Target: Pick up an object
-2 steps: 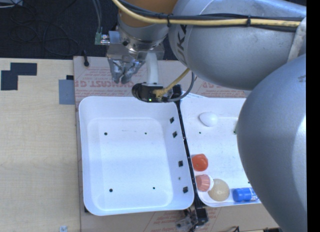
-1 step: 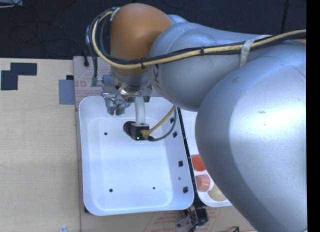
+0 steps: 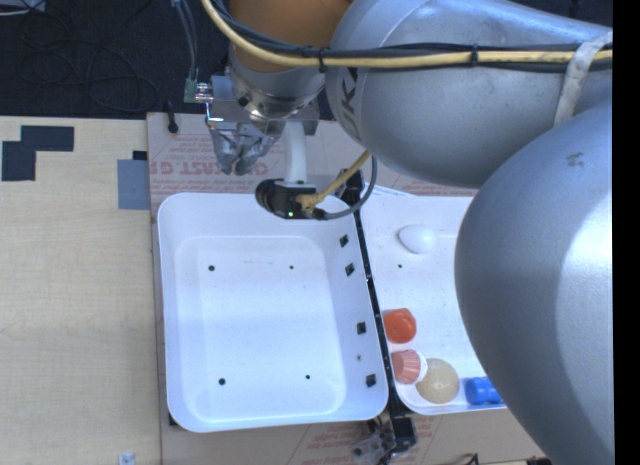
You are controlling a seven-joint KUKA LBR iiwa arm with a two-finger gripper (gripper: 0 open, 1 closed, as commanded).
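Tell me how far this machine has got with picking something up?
Nothing looks picked up yet. The gripper hangs above the far edge of the left bin, with no object visible at it. The candidates all lie in the right bin: a white piece, an orange ball, a pink one, a beige one and a blue piece. Reaching one, gripping and lifting are left.

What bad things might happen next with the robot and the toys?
The gripper hangs past the far edge of the left bin, apart from the objects, so a grab here would likely catch nothing. The orange ball, pink ball and beige ball sit packed together, so one may roll away.
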